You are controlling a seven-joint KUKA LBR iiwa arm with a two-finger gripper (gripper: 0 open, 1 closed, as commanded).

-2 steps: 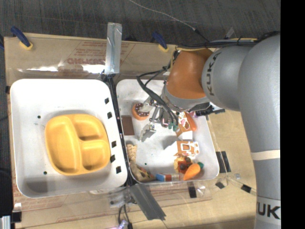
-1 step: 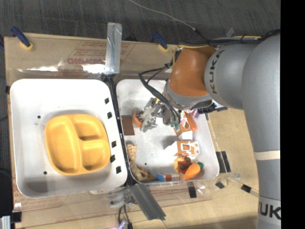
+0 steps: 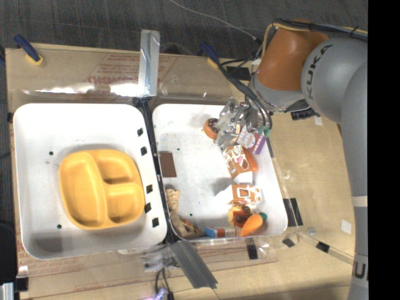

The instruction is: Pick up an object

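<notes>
The gripper [image 3: 236, 125] sits low in the upper part of the right bin [image 3: 187, 120], among a cluster of things. Just left of it, touching or nearly so, lies a small orange ball [image 3: 210, 128]; just below it lies an orange-and-white carton [image 3: 239, 160], tilted. Whether the gripper is open, closed or holding anything cannot be told: metal parts and cables clutter that spot. Lower right in the bin lie a second carton [image 3: 245, 195] and a carrot [image 3: 251, 224]; a brown block [image 3: 167, 164] lies by the left wall. The left bin [image 3: 31, 124] holds a yellow tray [image 3: 100, 187].
</notes>
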